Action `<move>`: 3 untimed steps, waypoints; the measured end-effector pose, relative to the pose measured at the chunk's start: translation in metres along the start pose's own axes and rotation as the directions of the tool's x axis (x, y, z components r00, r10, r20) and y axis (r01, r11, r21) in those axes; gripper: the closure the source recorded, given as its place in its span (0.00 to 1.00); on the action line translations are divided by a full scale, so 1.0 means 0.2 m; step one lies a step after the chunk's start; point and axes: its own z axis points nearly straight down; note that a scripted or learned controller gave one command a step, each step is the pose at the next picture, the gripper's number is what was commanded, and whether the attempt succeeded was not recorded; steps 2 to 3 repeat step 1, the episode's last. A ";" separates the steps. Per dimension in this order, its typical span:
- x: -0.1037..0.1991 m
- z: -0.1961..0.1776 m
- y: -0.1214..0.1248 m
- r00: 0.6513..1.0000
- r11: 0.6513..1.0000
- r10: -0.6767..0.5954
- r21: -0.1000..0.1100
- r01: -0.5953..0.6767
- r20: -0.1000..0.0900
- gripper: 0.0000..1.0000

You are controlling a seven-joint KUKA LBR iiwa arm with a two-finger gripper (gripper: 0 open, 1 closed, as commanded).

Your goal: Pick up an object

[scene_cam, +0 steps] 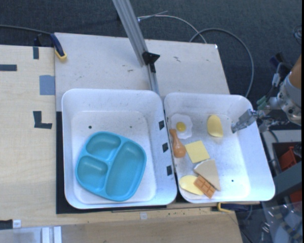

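Pale wood surface [20, 151] on dark floor; yellow, orange toy foods [198, 151] in right bin [253, 181]; tool [243, 120] grip unclear.

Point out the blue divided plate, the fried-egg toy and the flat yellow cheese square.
Blue divided plastic plate [111, 165], camera view, large right compartment.
White fried-egg toy [181, 126], camera view, yellow yolk.
Flat yellow cheese square [197, 151], camera view, centre.

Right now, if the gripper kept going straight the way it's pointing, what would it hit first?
Probably the yellow lemon-shaped piece in the right bin: the gripper points left toward it, though its height above the bin is unclear.
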 end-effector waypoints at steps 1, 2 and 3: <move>0.07 0.32 -0.03 1.000 1.000 0.000 0.007 0.000 -0.002 0.00; 0.07 0.32 -0.03 1.000 1.000 0.000 0.007 0.000 -0.002 0.00; 0.07 0.32 -0.03 1.000 1.000 0.000 0.007 0.000 -0.002 0.00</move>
